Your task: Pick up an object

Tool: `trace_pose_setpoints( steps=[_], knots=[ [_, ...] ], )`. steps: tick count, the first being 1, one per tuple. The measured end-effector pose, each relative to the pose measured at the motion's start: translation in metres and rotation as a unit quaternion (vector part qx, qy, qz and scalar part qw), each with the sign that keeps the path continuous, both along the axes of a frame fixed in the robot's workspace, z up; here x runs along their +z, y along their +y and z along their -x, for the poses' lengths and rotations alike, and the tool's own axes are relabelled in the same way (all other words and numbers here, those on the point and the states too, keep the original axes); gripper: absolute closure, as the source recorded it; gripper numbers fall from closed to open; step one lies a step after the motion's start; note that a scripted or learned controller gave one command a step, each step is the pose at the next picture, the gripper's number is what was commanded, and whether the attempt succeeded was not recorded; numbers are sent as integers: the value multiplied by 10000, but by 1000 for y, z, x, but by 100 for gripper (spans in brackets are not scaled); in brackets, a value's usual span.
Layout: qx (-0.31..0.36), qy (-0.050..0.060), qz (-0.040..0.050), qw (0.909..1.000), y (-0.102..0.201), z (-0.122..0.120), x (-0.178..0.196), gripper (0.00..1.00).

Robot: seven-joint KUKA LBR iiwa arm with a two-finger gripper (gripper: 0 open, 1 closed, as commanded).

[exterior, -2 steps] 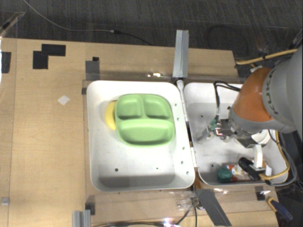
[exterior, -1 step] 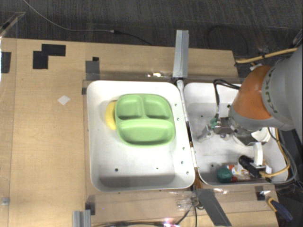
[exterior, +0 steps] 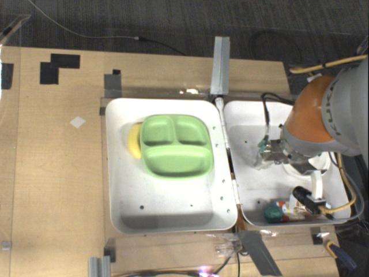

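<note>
My gripper [exterior: 263,153] hangs low over the middle of the right bin [exterior: 248,126], below the grey arm with its orange band [exterior: 308,120]. No object shows directly under it. A small dark green object [exterior: 273,213] lies at the near edge of the right bin, touching a small red and white item [exterior: 286,208] on its right. In the left bin [exterior: 161,212] rests a green divided plate [exterior: 174,145]. A yellow object [exterior: 134,140] pokes out from under the plate's left side.
A metal divider [exterior: 226,154] separates the two bins. The wooden bench [exterior: 52,172] stretches to the left, with black markers [exterior: 57,67] at its far corner. A grey post [exterior: 220,65] stands behind the bins.
</note>
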State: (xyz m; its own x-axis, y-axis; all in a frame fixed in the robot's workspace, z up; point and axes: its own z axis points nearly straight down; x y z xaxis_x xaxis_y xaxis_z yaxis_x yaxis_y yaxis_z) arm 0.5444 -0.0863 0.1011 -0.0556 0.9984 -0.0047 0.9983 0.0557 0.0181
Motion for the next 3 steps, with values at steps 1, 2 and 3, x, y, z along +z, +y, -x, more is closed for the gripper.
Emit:
trace_pose_setpoints(
  steps=[1,2,3],
  knots=[
    [62,64,-17,10000,56,13,131,100],
    [-325,62,-16,9995,-25,37,168,100],
    [-319,65,-16,9995,-25,37,168,0]
  ],
)
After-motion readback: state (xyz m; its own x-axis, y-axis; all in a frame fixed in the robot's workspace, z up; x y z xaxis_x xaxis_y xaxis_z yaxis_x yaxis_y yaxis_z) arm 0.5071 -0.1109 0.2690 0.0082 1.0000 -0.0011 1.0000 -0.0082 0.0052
